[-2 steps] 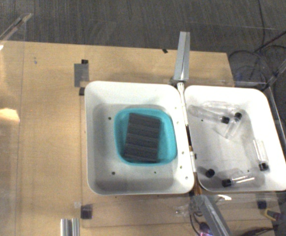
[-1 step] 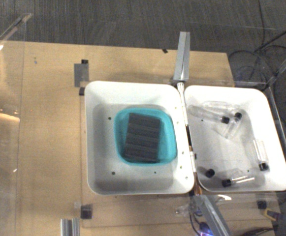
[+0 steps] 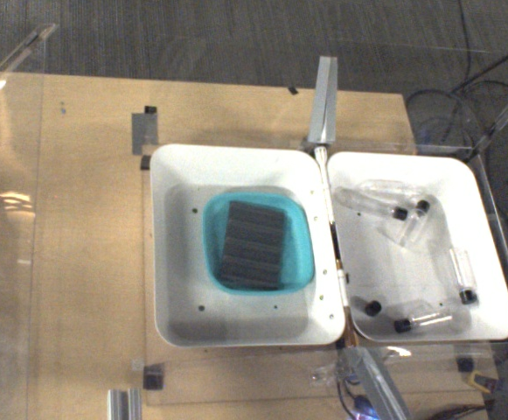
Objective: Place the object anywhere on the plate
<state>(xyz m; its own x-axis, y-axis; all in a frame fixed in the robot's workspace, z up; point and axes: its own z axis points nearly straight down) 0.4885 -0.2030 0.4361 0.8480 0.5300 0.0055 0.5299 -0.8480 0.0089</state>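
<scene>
You are looking at a dark grey ribbed rectangular block (image 3: pixel 253 247) that is lying flat on the teal square plastic plate (image 3: pixel 212 234), and the plate is sitting near the middle of the left shallow white bin (image 3: pixel 175 269). The block is resting wholly inside the plate's raised rim, with its long side running roughly front to back and turned slightly off the plate's edges. Judged from this, the task's thing is already sitting where the task is asking for it, and the rim is likely keeping it from sliding off. The right shallow white bin (image 3: pixel 490 261) is holding several clear plastic tubes with black caps, among them one near the top (image 3: pixel 385 201), one by the right wall (image 3: pixel 462 274) and one along the lower edge (image 3: pixel 420 320). They are lying loose at mixed angles, which suggests that this bin is serving as the stock side. A grey metal bar (image 3: pixel 325 99) is standing behind the seam where the two bins are meeting on the tan wooden bench (image 3: pixel 70 278). You cannot tell whether the pincer is spread or pressed together, so you are treating its state as unknown. The tubes are transparent against white, so their outlines, their number and whether any are touching are proving hard to make out. Glare is washing over the bench's left edge (image 3: pixel 0 199). A shiny metallic part (image 3: pixel 376 392) is being cut off by the lower frame edge, and you cannot tell what it is.
</scene>
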